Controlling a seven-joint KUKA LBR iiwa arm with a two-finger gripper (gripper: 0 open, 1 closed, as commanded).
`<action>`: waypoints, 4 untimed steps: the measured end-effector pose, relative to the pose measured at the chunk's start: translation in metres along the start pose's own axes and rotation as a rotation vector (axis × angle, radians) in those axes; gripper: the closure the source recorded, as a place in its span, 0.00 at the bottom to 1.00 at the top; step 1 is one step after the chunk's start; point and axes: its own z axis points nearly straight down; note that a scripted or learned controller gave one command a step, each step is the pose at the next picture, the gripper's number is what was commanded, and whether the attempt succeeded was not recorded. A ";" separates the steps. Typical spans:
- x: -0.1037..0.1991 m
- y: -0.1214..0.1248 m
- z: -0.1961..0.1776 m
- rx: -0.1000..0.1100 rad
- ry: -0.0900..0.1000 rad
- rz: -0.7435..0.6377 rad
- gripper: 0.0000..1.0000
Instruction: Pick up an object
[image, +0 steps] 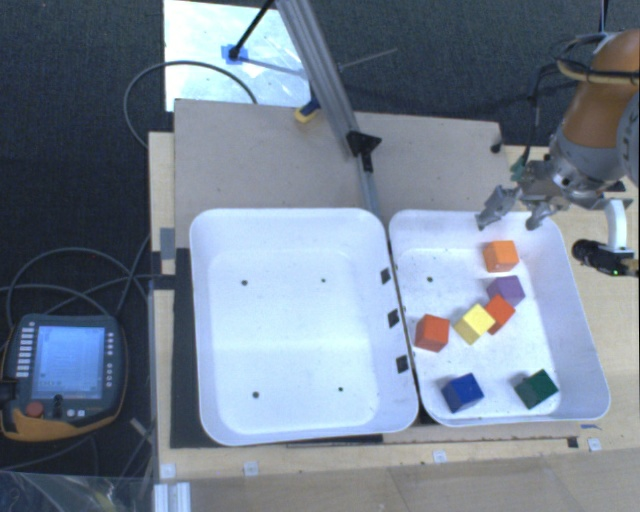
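I saw arm cut off at frame edge. Pincer spread wide, holding nothing, above right bin rim nr orange cube. Tan surface, dark carpet.

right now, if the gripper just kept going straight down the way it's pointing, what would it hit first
Most likely the bare white floor of the right bin, near its far rim. The gripper hangs open above that corner, and the orange cube sits slightly nearer the camera, so it might clip a finger. Depth is hard to judge from this slanted view.
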 end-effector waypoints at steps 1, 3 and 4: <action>0.007 0.008 0.052 0.002 0.001 -0.001 0.00; 0.005 0.014 0.068 -0.021 -0.008 -0.004 1.00; -0.003 0.012 0.007 -0.009 -0.001 0.003 1.00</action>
